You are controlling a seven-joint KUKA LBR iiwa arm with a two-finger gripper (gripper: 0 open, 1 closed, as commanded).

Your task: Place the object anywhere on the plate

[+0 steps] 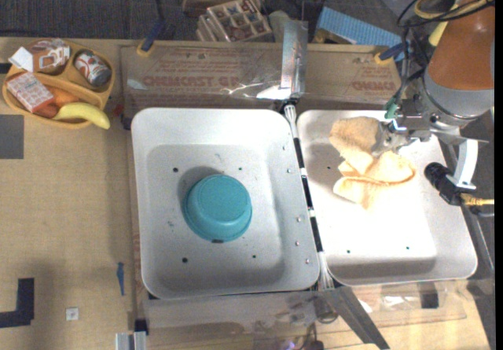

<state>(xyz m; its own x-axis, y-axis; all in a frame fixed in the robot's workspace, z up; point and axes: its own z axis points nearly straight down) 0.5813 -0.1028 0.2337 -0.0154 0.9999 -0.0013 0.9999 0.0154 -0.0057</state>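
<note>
Where the tool [391, 138] meets the tan cloth [363, 163] in the right bin [393, 250], its fingertips are lost against the folds, so its state cannot be told. From the cloth, the teal plate [218, 208] is seen toward nine o'clock, well apart, in the left bin [157, 144]. The arm [464, 57] is cut off at three o'clock.

My 1 camera hangs fixed above my bench, tilted down over both white bins [157, 132]; I enter from its right.
</note>
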